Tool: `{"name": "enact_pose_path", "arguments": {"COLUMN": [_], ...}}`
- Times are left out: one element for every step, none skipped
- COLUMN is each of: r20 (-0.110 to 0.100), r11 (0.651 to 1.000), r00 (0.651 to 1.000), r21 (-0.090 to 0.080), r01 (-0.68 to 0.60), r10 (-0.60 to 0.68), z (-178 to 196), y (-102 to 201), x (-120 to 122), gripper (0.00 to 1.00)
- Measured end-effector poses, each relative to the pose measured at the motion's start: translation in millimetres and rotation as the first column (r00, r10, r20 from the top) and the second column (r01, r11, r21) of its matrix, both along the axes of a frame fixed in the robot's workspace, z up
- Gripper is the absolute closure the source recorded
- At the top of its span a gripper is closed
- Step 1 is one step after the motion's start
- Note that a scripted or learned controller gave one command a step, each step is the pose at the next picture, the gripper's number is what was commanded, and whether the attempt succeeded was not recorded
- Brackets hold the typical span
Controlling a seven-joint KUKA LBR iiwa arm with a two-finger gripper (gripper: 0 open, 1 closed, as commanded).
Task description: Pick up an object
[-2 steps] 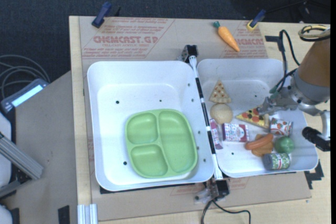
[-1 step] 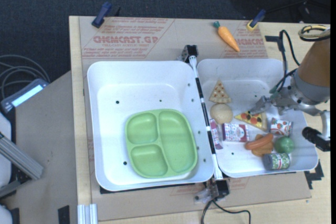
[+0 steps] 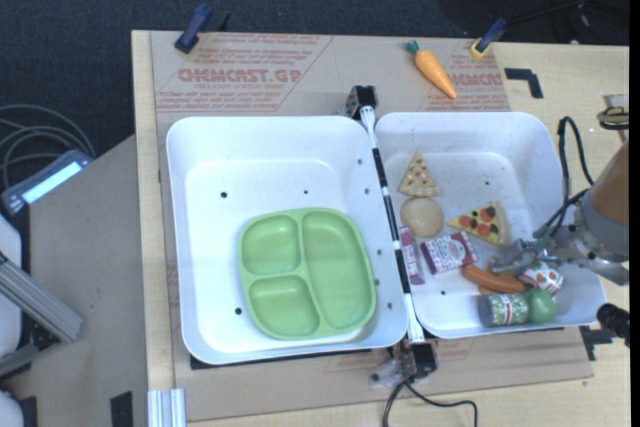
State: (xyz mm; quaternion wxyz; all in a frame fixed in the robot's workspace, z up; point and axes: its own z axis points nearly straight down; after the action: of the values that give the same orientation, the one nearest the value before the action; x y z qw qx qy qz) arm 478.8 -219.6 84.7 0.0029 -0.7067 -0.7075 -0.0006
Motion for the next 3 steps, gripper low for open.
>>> {"name": "enact_pose_path", "arguments": {"r20": [0.005, 0.005, 0.002], "r11": [1.0, 1.0, 1.0], "r00": [1.0, 1.0, 1.0], "r21": [-0.005, -0.006, -0.005], "r01": [0.0, 0.001, 0.003], "r10": [0.0, -0.001, -0.003], "z": [46, 42, 40], "y": [8, 55, 18], "x": [82, 117, 35], "gripper": [0.0, 0.0, 0.0]}}
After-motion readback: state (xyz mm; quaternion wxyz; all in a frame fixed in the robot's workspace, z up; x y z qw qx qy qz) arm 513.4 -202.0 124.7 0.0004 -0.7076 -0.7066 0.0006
